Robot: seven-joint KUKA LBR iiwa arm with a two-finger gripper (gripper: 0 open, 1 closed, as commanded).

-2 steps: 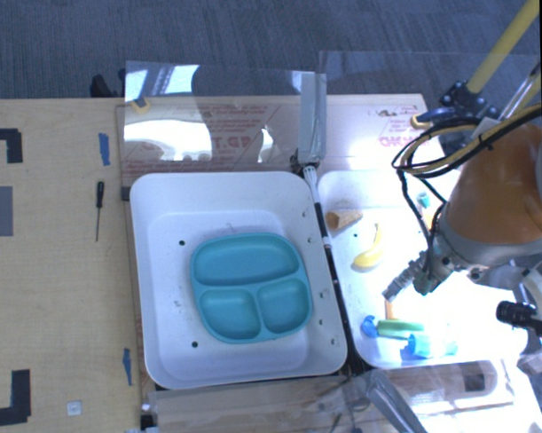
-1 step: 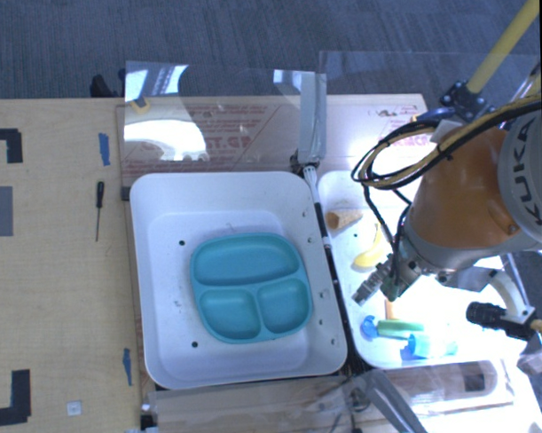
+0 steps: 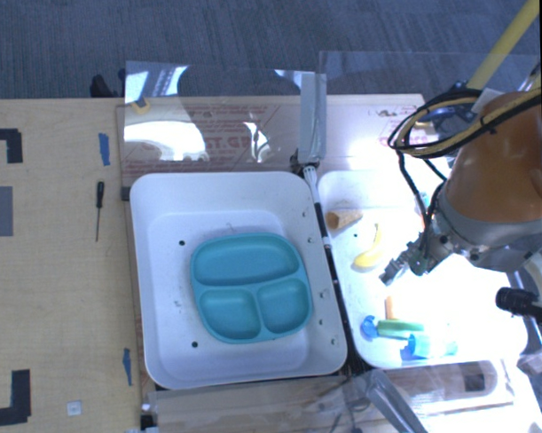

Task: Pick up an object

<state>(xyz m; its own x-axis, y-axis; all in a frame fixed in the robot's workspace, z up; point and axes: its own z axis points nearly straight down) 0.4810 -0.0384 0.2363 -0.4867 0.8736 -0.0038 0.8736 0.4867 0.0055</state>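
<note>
The right bin (image 3: 436, 356) holds a yellow banana (image 3: 370, 251), a tan bread-like piece (image 3: 344, 219), a small orange carrot-like stick (image 3: 389, 306), a green bar (image 3: 399, 326) and blue pieces (image 3: 416, 345). My gripper (image 3: 399, 269) hangs over the middle of this bin, just right of the banana and above the orange stick. Nothing shows between its dark fingers. The orange and grey wrist covers the bin's right half.
The left bin (image 3: 156, 215) carries a teal three-compartment tray (image 3: 250, 284). A metal divider (image 3: 314, 121) rises between the bins at the back. Black cables (image 3: 416, 162) loop above the right bin. A screwdriver (image 3: 98, 206) lies on the bench at left.
</note>
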